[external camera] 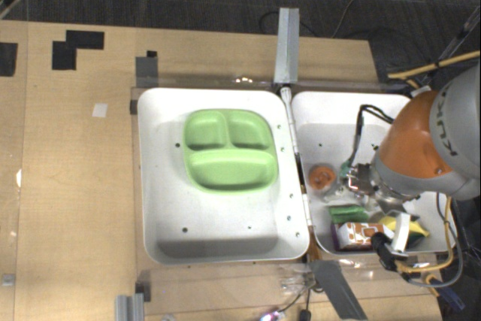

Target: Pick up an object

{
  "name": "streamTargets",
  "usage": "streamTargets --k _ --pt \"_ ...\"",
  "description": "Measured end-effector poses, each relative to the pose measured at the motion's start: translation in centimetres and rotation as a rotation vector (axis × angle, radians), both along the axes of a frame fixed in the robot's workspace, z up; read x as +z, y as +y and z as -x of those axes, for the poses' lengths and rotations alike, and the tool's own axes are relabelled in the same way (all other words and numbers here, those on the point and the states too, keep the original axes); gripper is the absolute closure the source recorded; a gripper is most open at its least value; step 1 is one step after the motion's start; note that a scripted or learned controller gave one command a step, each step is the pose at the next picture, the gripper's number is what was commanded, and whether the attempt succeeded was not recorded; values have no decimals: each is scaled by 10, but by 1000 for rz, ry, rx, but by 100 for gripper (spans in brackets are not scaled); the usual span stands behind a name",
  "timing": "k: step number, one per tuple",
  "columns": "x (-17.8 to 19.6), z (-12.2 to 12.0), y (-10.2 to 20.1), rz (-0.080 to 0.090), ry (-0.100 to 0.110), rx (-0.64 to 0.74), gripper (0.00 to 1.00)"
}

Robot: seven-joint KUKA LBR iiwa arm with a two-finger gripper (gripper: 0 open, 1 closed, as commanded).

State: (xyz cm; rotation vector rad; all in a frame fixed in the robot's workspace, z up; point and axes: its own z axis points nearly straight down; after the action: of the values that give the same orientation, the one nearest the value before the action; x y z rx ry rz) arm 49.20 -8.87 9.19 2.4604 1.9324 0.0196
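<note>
Here the gripper (359, 188) hangs low among clutter at the right bin's (331, 113) six o'clock; jaws' state unclear. Crowded packets (353, 234) risk a glancing, failed grasp.

Partial letters "KU" (cut off) on arm (451, 133).

Gripper (359, 188) above right bin (331, 116) — clutter beneath.

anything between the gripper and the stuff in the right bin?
Nothing visible. The gripper is already low in the right bin, beside the small orange object and just above the green packet and brown packet. The arm's own wrist covers part of the pile.
</note>
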Motion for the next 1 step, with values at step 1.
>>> streamTargets --k 1 --pt "53 4 3 -1 14 163 0"
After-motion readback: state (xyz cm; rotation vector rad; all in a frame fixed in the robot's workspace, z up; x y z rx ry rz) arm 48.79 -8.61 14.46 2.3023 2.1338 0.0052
